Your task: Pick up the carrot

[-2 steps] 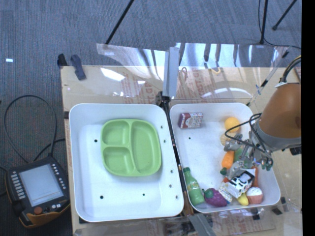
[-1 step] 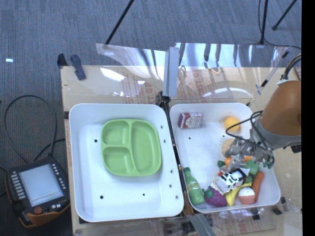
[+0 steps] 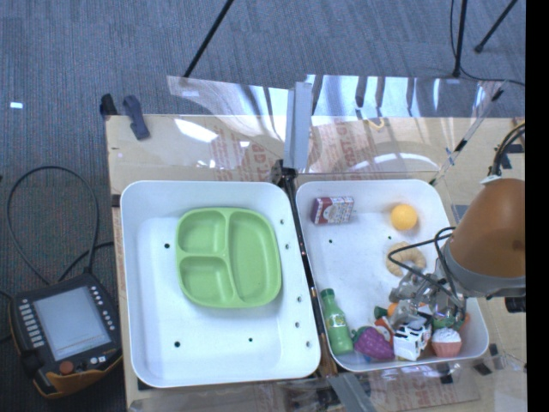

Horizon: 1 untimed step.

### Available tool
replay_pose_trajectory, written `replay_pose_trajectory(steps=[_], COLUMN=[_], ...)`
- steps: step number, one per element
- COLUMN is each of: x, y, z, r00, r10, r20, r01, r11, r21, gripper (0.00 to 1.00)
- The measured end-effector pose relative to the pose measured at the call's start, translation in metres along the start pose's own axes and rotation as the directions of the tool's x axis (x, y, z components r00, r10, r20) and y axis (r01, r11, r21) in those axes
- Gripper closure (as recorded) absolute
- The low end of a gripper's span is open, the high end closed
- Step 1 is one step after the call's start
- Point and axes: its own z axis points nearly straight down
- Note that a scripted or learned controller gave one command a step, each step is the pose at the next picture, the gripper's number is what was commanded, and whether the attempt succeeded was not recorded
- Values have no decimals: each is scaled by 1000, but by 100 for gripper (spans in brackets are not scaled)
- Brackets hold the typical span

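Two white bins (image 3: 137, 230), one green plate (image 3: 229, 257), one red carton (image 3: 332, 210), one orange (image 3: 404, 217), one green bottle (image 3: 336, 322), one cupcake (image 3: 447, 342).

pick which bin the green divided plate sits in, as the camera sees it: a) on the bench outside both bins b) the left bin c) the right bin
b: the green divided plate lies flat in the left bin, while the food items, such as the green bottle and the orange ball, are in the right bin.
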Motion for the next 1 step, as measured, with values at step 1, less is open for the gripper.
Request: replay_pose_trajectory(steps=[1], x=[58], y=[8], z=[11], r00=[983], r10=[185], r20=[8], r01=[-185], r11=[983], r21=[-3], gripper=[100])
